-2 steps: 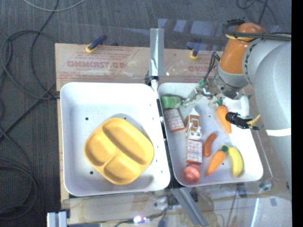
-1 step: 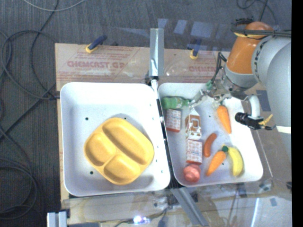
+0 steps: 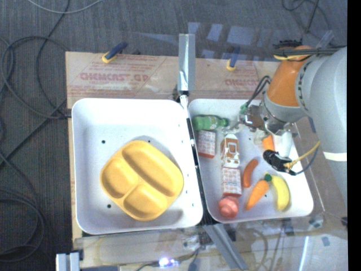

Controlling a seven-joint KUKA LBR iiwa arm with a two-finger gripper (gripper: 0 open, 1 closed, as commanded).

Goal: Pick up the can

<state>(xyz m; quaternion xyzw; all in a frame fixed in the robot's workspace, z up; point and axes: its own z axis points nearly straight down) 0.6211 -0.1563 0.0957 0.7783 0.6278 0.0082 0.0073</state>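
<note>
The can [image 3: 207,143], red with a pale label, sits near the left wall of the right bin [image 3: 304,208], just below a green bottle [image 3: 210,121]. My gripper [image 3: 250,117] hangs over the upper right part of that bin, under the orange wrist band. It is to the right of the can and slightly further back, with a gap and a carton between them. Nothing is seen in its grasp.
In the right bin lie two small cartons [image 3: 230,151] [image 3: 231,180], a red pepper [image 3: 249,173], a carrot [image 3: 258,192], a banana [image 3: 280,192], a pinkish fruit [image 3: 228,208] and a small orange piece [image 3: 268,143]. The left bin [image 3: 90,117] holds a yellow divided plate [image 3: 142,179].
</note>
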